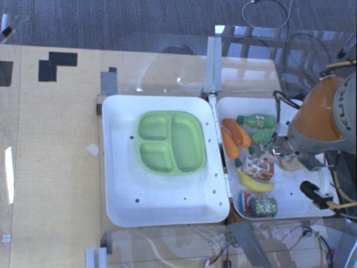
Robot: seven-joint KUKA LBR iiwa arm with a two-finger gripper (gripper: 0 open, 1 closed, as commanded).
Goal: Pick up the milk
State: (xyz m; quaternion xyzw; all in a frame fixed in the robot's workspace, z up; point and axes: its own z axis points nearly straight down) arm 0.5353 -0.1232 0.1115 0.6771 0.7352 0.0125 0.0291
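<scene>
The milk [260, 167] is a small white carton with red print, lying in the middle of the right bin [295, 201]. It rests against the banana [255, 184] just in front of it. My gripper [277, 149] hangs low at the carton's upper right corner, close over it or touching it. The grey arm with its orange band [316, 118] comes in from the right and hides the bin's right side.
In the right bin lie a green bottle [256, 120], two orange carrot-like pieces [233, 137], a green leafy toy [262, 136] and a can [260, 206]. A green divided plate [170, 142] sits in the left bin [122, 200]. A divider wall separates the bins.
</scene>
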